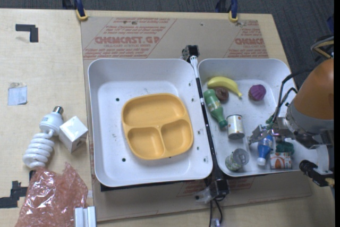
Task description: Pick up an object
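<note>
The right bin (276,69) holds a yellow banana (224,84), a small brown ring (222,94), a purple lump (257,92), a green bottle (214,107), a silver can (235,126), a clear crumpled cup (237,159), a small blue-and-white bottle (264,152) and a colourful packet (281,160). My gripper (264,135) is low in the bin's near right part, directly over the top of the blue-and-white bottle and just right of the silver can. The arm's orange band (319,93) rises to its right.
The left bin (101,114) holds a yellow divided plate (158,126). On the bench to the left lie a spiral light bulb (41,143), a white cube (73,133) and a pink plastic bag (50,199). Clamps (232,8) sit at the board's far edge.
</note>
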`<act>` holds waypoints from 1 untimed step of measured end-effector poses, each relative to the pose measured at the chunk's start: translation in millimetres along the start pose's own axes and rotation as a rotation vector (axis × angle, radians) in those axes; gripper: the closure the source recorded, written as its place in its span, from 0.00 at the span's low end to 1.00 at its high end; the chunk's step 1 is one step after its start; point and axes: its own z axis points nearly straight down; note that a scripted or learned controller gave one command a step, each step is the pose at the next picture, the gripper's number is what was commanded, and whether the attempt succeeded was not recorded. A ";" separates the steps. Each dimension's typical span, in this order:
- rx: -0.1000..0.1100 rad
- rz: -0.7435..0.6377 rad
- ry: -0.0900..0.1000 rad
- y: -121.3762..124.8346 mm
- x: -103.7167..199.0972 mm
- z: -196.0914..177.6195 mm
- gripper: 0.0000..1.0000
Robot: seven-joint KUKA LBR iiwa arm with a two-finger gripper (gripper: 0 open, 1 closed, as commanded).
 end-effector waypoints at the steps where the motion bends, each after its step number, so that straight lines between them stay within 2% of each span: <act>1: -0.003 0.002 -0.001 1.3 -0.6 -10.0 1.00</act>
